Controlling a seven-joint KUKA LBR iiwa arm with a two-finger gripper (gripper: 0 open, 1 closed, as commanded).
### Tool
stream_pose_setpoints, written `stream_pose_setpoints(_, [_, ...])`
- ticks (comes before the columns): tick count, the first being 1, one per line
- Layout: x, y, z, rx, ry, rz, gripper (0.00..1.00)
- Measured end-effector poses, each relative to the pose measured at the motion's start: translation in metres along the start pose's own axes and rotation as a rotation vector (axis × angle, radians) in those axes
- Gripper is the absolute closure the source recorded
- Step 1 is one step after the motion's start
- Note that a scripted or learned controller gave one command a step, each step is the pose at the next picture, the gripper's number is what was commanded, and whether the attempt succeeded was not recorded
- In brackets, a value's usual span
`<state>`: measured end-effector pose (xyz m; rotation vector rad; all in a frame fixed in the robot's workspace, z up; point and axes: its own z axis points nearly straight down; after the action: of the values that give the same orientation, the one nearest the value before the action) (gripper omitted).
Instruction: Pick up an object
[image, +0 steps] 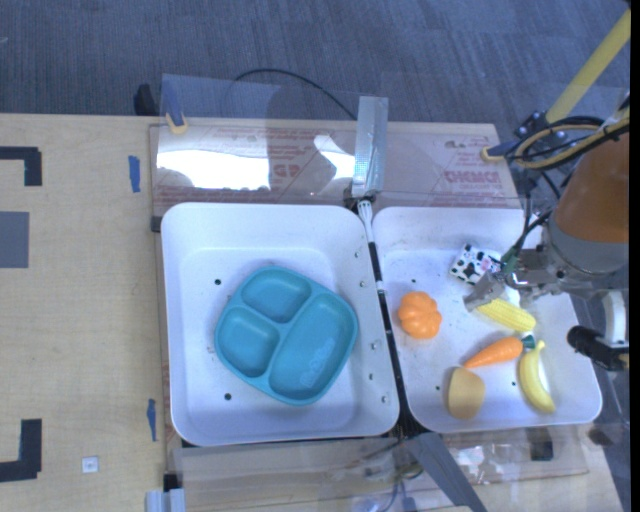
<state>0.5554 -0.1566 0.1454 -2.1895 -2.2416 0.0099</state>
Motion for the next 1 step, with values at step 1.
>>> stream_pose_setpoints(1, [-0.0412, -0.0418, 0.0529, -0.014, -0.002, 0.017, 0.0])
